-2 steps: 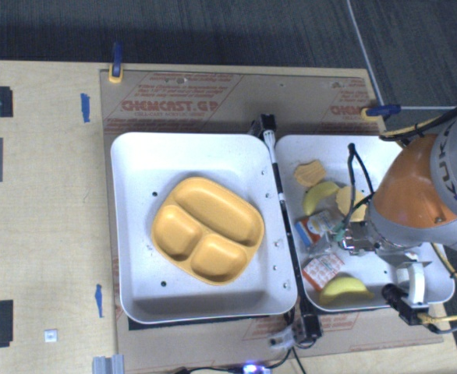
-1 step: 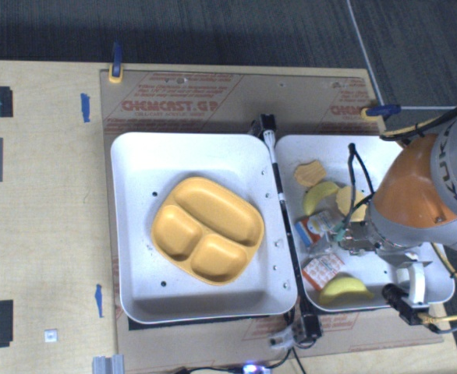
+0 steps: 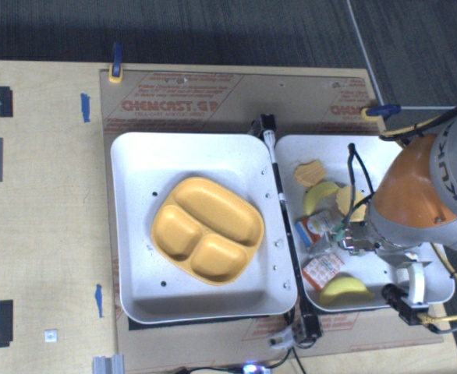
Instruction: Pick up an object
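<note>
Arm w/ orange band down over right bin (image 3: 444, 285), gripper (image 3: 344, 238) sunk amid the clutter (yellow fruit piece (image 3: 344, 288), red-white packet (image 3: 323, 269)) prob. for a pick; finger state can't tell; yellow tray (image 3: 206, 229) alone in left bin (image 3: 132, 209).

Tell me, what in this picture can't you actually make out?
- Gripper: in the camera view, the arm's orange band covers it, so its fingers are hidden.
- Small items in the right bin: partly under the arm.
- Red-and-white packet: print too small to read.
- Arm: cut off by the right edge.
</note>
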Motion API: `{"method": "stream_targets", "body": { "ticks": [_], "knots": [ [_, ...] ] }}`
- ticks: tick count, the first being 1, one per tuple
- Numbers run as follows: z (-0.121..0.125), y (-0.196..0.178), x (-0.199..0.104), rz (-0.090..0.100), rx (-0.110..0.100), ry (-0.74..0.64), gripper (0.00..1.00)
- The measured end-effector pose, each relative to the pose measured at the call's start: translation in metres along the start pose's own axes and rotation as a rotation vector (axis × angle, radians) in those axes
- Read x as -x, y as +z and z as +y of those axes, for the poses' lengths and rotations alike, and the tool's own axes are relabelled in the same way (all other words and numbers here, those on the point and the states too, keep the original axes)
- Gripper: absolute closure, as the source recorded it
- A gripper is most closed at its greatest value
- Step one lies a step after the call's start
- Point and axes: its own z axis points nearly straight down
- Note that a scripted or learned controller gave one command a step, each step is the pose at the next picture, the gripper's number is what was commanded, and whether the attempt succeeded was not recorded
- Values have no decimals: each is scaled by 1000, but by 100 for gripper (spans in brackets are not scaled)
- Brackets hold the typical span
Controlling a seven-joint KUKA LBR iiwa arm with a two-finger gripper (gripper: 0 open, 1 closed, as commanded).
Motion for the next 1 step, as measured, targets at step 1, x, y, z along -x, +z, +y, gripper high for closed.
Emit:
{"method": "stream_targets", "body": {
  "ticks": [1],
  "knots": [
    [0,0,0,1,0,-1,0]
  ]
}}
